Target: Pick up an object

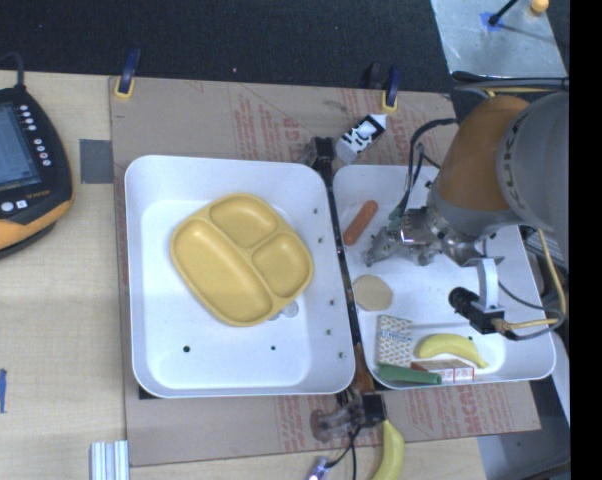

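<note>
My gripper [383,249] hangs over the upper middle of the right bin [516,373], at the end of the grey arm with its orange band [478,158]. An orange hot dog [360,221] lies just up and left of the gripper, apart from it. A round tan cookie [373,292] sits just below the gripper on the bin floor. Along the near edge lie a patterned waffle piece [392,339], a yellow banana [450,348] and a red and green item [431,374]. I see nothing held between the fingers.
The left bin [151,358] holds a yellow divided plate [241,256]. A teach pendant [16,173] lies at the far left of the bench. A second banana [388,450] lies outside the bins at the front, and a black and white object [361,135] sits behind them.
</note>
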Available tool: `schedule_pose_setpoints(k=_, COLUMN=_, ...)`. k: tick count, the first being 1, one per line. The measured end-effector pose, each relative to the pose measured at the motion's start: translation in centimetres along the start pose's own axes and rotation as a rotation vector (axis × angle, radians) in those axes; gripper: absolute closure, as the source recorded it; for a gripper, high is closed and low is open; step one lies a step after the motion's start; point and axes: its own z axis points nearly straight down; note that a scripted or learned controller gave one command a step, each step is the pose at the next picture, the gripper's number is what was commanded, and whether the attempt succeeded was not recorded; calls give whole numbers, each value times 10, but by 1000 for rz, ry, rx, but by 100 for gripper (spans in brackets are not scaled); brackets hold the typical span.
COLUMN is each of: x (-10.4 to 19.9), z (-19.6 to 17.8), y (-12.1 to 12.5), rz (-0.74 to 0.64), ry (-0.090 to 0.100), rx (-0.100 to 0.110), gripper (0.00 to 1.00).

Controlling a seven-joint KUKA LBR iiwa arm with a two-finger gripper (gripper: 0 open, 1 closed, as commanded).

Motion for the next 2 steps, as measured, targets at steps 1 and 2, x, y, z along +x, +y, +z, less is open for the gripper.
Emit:
schedule_pose_setpoints(k=1, x=-7, z=-21, y=51, rz=1, ry=1, rx=-3, gripper=0)
schedule_pose_setpoints(k=2, x=-2, z=-27, y=74, rz=0, ry=1, rx=-3, gripper=0)
